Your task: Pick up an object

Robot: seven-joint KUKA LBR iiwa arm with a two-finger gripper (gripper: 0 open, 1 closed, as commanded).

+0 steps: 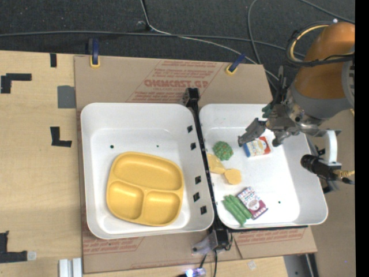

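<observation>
My gripper [263, 136] hangs over the back of the right bin [300, 212], open, with its dark fingers [248, 135] spread wide. A small blue, white and red carton [258, 148] lies on the bin floor just below and between the fingertips; nothing is held. To its left sits a green bumpy ball [222, 150]. Two flat yellow pieces [217, 165] [233, 176] lie near the bin's left wall. Toward the front are a green pod bundle [234, 209] and a pink patterned packet [252, 202].
The left bin [95, 120] holds a yellow divided tray [144, 188]. A black divider strip [197, 154] runs between the bins. A black fitting on the arm [314, 164] hangs over the right bin's right rim. Cables cross the dark bench behind.
</observation>
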